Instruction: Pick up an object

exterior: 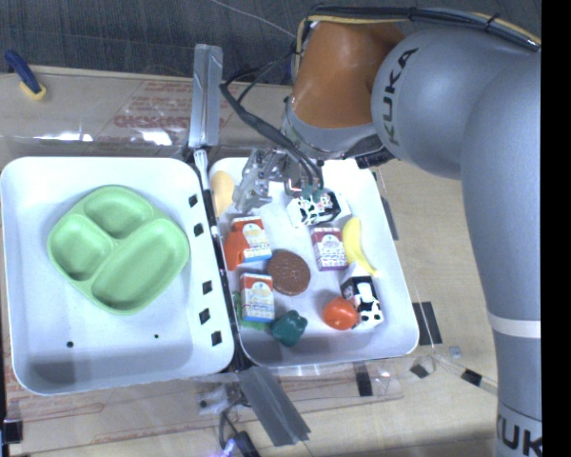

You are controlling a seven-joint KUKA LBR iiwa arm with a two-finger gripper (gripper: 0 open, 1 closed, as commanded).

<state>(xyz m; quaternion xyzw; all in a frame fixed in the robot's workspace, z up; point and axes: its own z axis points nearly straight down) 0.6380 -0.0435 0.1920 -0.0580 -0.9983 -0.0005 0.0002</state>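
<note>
Reaching in from the right, the grey arm hangs its gripper over the right bin's far left corner, just beside a yellow piece; whether its fingers are spread cannot be told. Left bin holds a green divided plate. Small cartons, a brown disc and a banana lie in the right bin.

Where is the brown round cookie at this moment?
In the camera view, the brown round cookie lies near the middle of the right bin, between two small cartons and a pink carton.
</note>
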